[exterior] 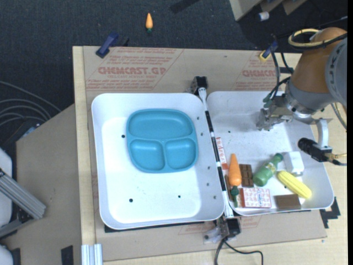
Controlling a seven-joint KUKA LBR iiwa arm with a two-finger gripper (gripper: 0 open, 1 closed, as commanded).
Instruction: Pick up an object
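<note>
Claw (268,119) over right bin (242,106), can't tell its state. Carrot (235,170), green bottle (266,171), corn (294,184) lie below it, apart.

Left white shallow bin (110,164): smooth, glossy plastic
Blue three-compartment tray (161,139): matt, smooth plastic
Yellow toy corn cob (294,184): shiny plastic
Tan bench board with red print (165,70): matt, papery
Dark floor (44,32): rough carpet
</note>
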